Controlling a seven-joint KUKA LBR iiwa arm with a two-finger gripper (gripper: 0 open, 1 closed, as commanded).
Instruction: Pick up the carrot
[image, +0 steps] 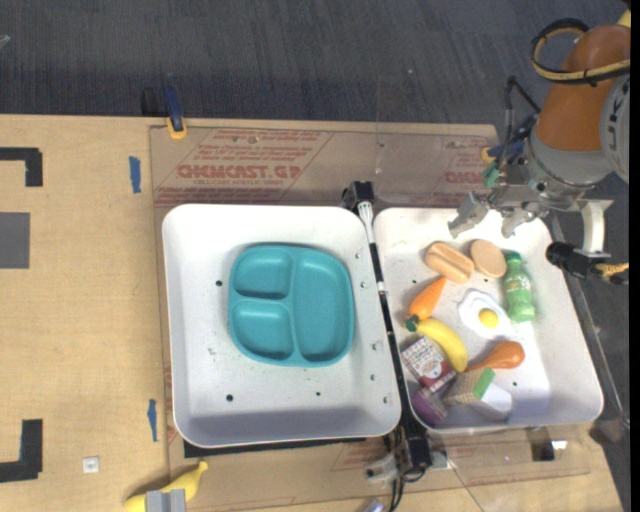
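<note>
1. Camera view, bench: a tan board bench (80, 330) carries a flattened sheet of printed cardboard (240, 160), and on it sit two shallow white bins with rounded corners and smooth, slightly glossy walls.
2. Left bin (190, 390): it holds a teal plastic plate (292, 304), rounded-rectangular and moulded into three compartments, lying flat near the bin's middle.
3. Right bin (570, 395): it holds a cluster of toy foods.
4. The carrot (428, 297): a short orange cone with a green stub at its lower-left end, smooth like plastic, lying tilted in the left half of the right bin, just below the hot dog (448, 261) and touching or nearly touching the banana (443, 340).
5. Neighbours: the hot dog is a tan bun with a reddish strip; beside it lies a pale oval bread piece (488, 257); a green bottle (518, 288) lies along the right side; a fried egg (484, 317), white and wavy-edged with a yellow yolk, sits in the centre.
6. Lower items: a curved yellow banana, a brown-orange drumstick shape (497, 355), and a red-and-white printed packet (425, 361) crowd the front of the bin.
7. Arm: the grey arm with its orange band (580, 100) hangs over the bin's far right corner.
8. The gripper (492, 218): its two metal fingers are spread apart with nothing between them, above the bin's back edge, well apart from the carrot.
</note>
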